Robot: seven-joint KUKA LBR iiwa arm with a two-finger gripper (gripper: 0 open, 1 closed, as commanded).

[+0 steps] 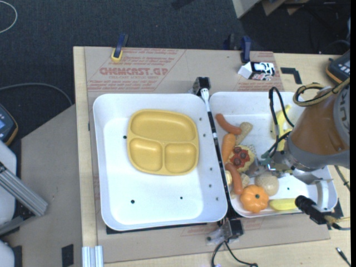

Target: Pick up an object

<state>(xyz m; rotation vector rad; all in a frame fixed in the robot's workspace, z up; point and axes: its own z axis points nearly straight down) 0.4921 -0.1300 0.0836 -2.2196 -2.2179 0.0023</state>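
My gripper (pixel 265 167) hangs low in the right bin (pixel 250 102), over the toy food heaped there; how it is set I cannot tell. Just beside it lie a carrot (pixel 228 147), long axis running up and down the view, and a sausage (pixel 228 124) slanting toward the top left. An orange (pixel 254 198) and a banana (pixel 282 204) sit at the near rim. The left bin (pixel 111 166) holds a yellow divided plate (pixel 163 141).

Red print on the brown board (pixel 139 68) covering the tabletop, just behind the left bin, reads "CHEMCAST G.P" in large outlined letters. Smaller red lines run above and below it, too fine to make out. Nothing else here carries legible writing.
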